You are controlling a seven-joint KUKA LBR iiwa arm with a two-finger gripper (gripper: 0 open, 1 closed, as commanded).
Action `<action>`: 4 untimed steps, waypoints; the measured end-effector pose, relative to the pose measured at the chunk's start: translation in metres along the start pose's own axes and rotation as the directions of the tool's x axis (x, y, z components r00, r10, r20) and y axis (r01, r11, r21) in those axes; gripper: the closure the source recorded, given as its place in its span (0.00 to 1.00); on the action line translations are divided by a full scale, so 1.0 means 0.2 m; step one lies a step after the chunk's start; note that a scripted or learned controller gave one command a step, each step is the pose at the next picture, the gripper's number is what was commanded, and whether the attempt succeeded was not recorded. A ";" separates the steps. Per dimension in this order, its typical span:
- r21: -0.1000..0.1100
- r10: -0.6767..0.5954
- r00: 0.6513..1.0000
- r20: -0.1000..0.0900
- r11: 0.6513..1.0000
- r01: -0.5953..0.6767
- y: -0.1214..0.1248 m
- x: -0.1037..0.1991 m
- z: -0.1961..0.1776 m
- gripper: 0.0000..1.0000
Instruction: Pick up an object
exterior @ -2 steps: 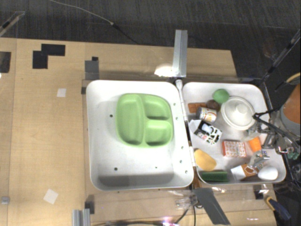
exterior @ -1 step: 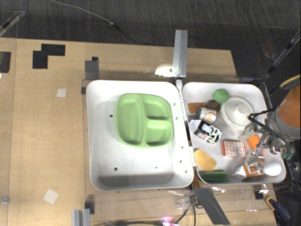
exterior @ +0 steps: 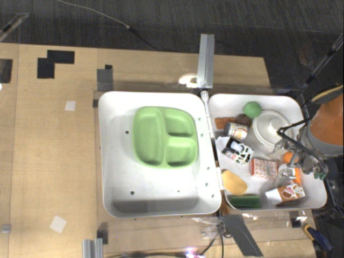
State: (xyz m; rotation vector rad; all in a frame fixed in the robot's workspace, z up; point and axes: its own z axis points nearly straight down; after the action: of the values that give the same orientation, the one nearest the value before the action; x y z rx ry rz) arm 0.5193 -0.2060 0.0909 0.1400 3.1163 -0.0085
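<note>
You see two white bins side by side on the wooden bench (exterior: pixel 48 165). The left bin (exterior: pixel 115 192) holds one thing, a green divided tray (exterior: pixel 164 136), lying roughly in its middle, a little toward the far side.

The right bin (exterior: pixel 317 198) carries the clutter you can pick from. A green ball (exterior: pixel 251 109) sits at the far edge, touching a white round lidded pot (exterior: pixel 269 129) just on its near side. Left of the pot lie a brown item (exterior: pixel 232 121) and a small can (exterior: pixel 236 131) on its side. Nearer to you lie a black-and-white packet (exterior: pixel 237 150), a red-and-white printed packet (exterior: pixel 264 169), a yellow piece (exterior: pixel 234 183) and a dark green piece (exterior: pixel 245 201) along the near wall. A red-and-white carton (exterior: pixel 289 193) lies toward the near right corner.

The arm (exterior: pixel 328 127) comes in from the right, its orange band over the bin's right edge. The gripper (exterior: pixel 299 165) hangs low at the right side of that bin, tangled in dark cables. You cannot tell its state from here; the wrist hides it. An orange bit (exterior: pixel 288 157) sits just beside it, and the carton lies just to its near side. Whether anything touches the gripper, you cannot tell
</note>
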 end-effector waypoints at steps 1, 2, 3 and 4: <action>0.002 -0.005 1.000 0.012 1.000 0.005 0.00 -0.03 -0.06 1.00; 0.002 -0.006 1.000 0.012 1.000 0.006 0.00 -0.03 -0.06 0.00; -0.002 0.110 0.994 0.015 0.994 -0.110 0.01 0.10 -0.01 0.00; -0.002 0.103 0.994 0.020 0.995 -0.103 0.01 0.08 -0.07 1.00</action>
State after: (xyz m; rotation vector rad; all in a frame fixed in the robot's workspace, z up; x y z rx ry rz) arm 0.5027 -0.2024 0.1036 0.2987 3.0846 -0.0072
